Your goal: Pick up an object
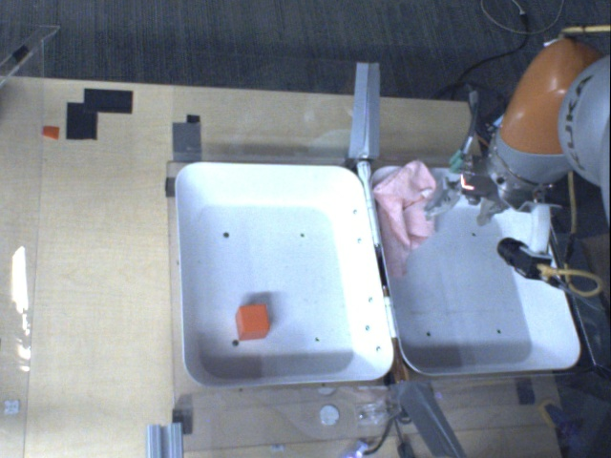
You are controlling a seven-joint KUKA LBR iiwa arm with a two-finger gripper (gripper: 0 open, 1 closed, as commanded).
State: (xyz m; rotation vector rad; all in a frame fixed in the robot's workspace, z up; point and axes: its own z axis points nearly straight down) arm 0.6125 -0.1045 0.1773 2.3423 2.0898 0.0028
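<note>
The end effector (456,197) hangs over the right bin (477,342) near its far left corner, just beside a crumpled pink cloth (403,210) that lies against the bin's left wall. Its parts blur together — whether it is clenched or released I cannot tell. In the left bin (286,189) an orange block (253,322) sits near the front left, well apart from the arm. Both bins rest on the desk (95,284).

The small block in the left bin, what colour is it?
Orange. The block lies near the front of the left bin, clearest in the camera view.
</note>
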